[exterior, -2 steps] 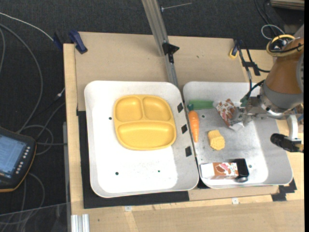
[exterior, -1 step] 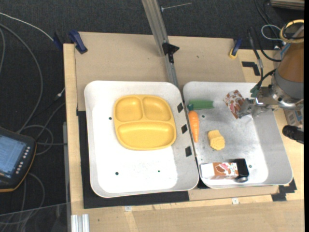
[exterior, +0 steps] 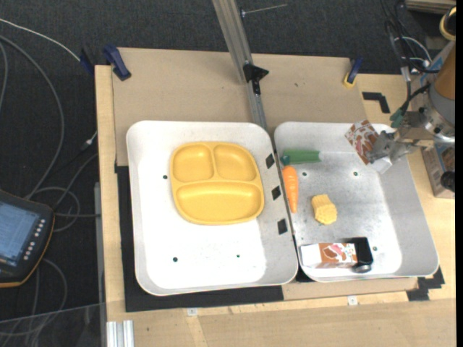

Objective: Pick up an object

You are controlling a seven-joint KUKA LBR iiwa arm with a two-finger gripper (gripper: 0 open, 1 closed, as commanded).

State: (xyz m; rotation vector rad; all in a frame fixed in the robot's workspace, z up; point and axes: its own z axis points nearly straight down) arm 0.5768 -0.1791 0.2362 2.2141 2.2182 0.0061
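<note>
My gripper (exterior: pixel 379 150) reaches in from the right, over the far right corner of the right bin (exterior: pixel 405 215). A crinkled red and white packet (exterior: pixel 359 136) sits at its fingertips, and the fingers look shut on the packet's right edge. In that bin lie an orange carrot (exterior: pixel 290 186) with a green stalk (exterior: pixel 300 156), a small yellow chunk (exterior: pixel 324 210), and a brown and white carton (exterior: pixel 333 254) with a black piece (exterior: pixel 362 253) at its right end.
A yellow divided plate (exterior: pixel 215 182) rests in the left bin (exterior: pixel 210 266). A metal pole (exterior: pixel 235 27) rises behind the bins. Blue clamps (exterior: pixel 116 62) hold the board's far corners. Cables and a pendant (exterior: pixel 18 233) lie on the floor at left.
</note>
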